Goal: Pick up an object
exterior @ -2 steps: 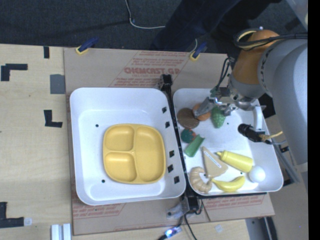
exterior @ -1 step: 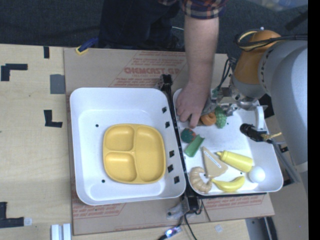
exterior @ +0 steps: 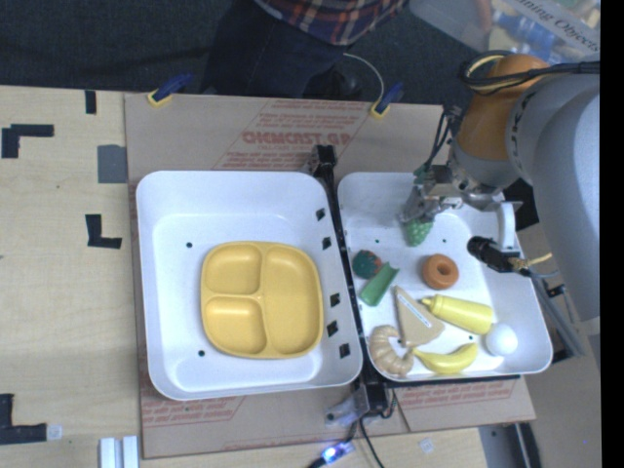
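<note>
Left bin (exterior: 156, 203): yellow divided plate (exterior: 261, 298) at centre, untouched. Right bin (exterior: 531, 359): green pieces (exterior: 375, 276) at 9, croissant (exterior: 392, 351) and banana (exterior: 447, 360) at 6, donut (exterior: 441, 271) mid, mustard bottle (exterior: 460, 310) and white egg (exterior: 501, 340) toward 4. Up at 12, gripper (exterior: 421, 214) down over green grape bunch (exterior: 418, 230). Looks like grasp step, approx. Claw state: can't tell, too blurred. Next, prob needs firm close on bunch, then straight lift.
</note>
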Available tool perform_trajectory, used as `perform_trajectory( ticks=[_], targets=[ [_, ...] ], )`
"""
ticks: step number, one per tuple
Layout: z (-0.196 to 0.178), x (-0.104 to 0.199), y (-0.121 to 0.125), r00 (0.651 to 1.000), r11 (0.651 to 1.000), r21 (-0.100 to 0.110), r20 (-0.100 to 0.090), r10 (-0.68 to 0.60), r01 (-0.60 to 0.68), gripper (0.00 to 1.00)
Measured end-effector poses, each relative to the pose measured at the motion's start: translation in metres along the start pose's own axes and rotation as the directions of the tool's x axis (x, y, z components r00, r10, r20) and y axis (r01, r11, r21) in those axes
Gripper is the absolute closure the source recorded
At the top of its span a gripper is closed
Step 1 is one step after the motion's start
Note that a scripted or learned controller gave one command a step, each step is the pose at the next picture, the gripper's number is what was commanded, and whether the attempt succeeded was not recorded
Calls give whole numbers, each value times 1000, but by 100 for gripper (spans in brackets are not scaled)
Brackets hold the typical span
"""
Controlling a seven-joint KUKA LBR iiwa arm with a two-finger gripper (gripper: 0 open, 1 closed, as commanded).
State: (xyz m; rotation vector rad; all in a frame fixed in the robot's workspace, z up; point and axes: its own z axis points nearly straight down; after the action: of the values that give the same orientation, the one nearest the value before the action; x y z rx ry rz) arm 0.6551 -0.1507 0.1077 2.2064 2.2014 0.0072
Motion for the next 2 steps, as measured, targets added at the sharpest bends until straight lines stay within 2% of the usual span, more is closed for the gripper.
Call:
perform_trajectory(
  ticks=[1, 2],
  targets=[
    [-64, -2, 6, 1000, 1000, 15, -13, -4, 4, 100],
    [-118, -3, 8, 1000, 1000, 16, -13, -4, 4, 100]
  ],
)
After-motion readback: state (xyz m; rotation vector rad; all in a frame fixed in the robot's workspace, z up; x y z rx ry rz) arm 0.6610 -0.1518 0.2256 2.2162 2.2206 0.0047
